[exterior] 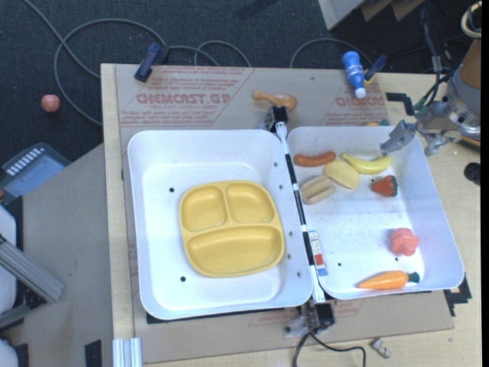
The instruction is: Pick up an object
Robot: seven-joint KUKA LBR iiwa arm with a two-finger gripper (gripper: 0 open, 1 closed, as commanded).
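The right bin (447, 239) holds several toy foods. A red sausage (314, 159), a yellow banana (367, 164), a pale yellow wedge (341, 174) and a tan bread roll (317, 190) lie near its back. A strawberry (384, 186) sits right of them. Further forward lie a pink lump (403, 241) and an orange carrot (385, 280). My gripper (416, 141) hangs over the bin's back right corner, just right of the banana. It is open, with nothing between its fingers (397, 138).
The left bin (153, 159) holds a yellow divided plate (231, 227). Behind the bins on the board lie a blue bottle (354, 73), a blue clamp (148, 61) and a tan piece (274, 99). Cables run across the dark floor behind.
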